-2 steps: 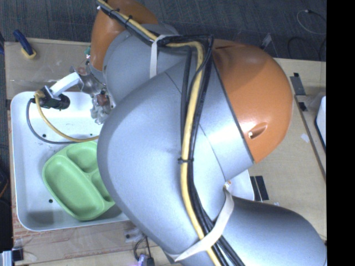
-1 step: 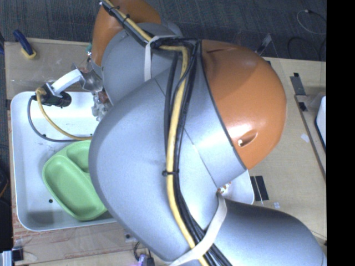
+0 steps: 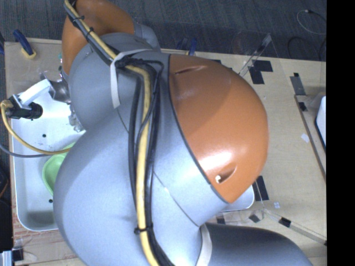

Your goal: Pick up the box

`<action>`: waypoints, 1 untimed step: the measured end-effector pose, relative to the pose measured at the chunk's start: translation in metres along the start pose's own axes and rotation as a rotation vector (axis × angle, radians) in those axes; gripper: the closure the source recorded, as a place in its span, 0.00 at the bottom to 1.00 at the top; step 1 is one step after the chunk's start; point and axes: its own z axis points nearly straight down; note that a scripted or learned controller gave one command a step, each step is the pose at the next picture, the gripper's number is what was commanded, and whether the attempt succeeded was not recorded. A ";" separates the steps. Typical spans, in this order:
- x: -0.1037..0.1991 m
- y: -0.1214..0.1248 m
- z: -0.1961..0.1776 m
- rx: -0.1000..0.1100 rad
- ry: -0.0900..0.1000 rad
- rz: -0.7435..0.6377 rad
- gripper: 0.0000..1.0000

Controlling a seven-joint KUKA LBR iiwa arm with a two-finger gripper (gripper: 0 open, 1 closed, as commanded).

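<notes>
Arm (image 3: 166, 165) lies across the middle of the frame, orange band uppermost, covering most of both bins. Its tip reaches over the left bin (image 3: 25, 204).

Gripper (image 3: 61, 96): a bit of metal hardware at the arm's tip, above the bin's upper end. Whether it is released, clenched or grasping anything cannot be told from this angle.

Box: its place cannot be told. It is taken to lie under the arm, most likely in the left bin near the tip, but that is a guess.

Also noted: a green thing (image 3: 52, 170) in the left bin, half tucked under the arm. A yellow cable (image 3: 33, 147) droops across the bin floor just above it. A cable bundle (image 3: 141, 148) runs down the arm's back.

Risks, as judged from here:
- Wrong object. The green thing sits near the tip, so a descent aimed a little off could close on it, not the box.
- Cable snag. The yellow cable hangs low in the bin. It could drag across the contents or catch on the bin wall as the wrist moves, and so shift the box.
- Wall strike. The tip works close to the bin's upper end, so a grasp near the rim could clip it or pin the box against it.
- False success. With the arm hiding the bin, a missed or slipped grasp would go unseen until the arm lifts clear.
</notes>
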 end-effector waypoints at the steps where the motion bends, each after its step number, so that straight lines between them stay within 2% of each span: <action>1: -0.027 -0.009 0.096 0.000 0.009 0.021 1.00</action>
